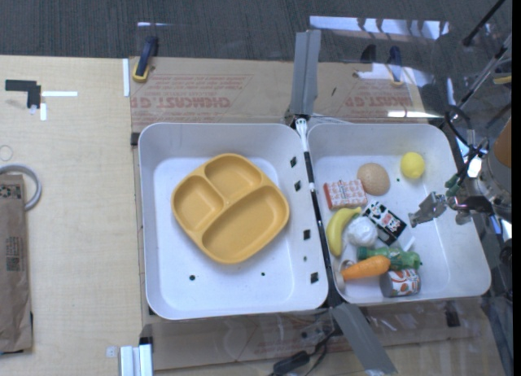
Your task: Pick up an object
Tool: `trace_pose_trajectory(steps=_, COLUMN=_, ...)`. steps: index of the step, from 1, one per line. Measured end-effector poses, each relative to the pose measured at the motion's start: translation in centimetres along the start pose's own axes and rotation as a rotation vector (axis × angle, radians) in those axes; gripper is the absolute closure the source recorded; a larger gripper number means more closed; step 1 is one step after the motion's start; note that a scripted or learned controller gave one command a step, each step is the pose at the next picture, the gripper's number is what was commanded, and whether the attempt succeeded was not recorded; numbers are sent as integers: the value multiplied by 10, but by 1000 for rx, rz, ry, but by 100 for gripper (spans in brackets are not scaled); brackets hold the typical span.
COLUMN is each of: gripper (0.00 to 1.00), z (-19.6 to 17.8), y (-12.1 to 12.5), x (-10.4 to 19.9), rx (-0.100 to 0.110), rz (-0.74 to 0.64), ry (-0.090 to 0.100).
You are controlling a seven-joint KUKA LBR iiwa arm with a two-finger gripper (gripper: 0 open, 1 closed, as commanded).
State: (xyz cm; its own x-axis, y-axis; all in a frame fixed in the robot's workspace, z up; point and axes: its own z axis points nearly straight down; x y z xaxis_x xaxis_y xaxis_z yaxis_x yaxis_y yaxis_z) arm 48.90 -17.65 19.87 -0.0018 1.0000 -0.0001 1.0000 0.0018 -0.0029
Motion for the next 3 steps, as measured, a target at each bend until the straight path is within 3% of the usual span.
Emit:
trace_pose_trajectory(steps=1, gripper=0, z=-84, y=18, x=-14, rx=-3, rz=-328, ry=-2)
trace_pose_trajectory(steps=2, gripper=0, z=-84, y=18, x=-14, rx=-3, rz=-328, ry=-2)
trace_pose_trajectory(steps=3, gripper=0, z=-7, y=92, x=-45, rx=-3, rz=-356, ry=-2)
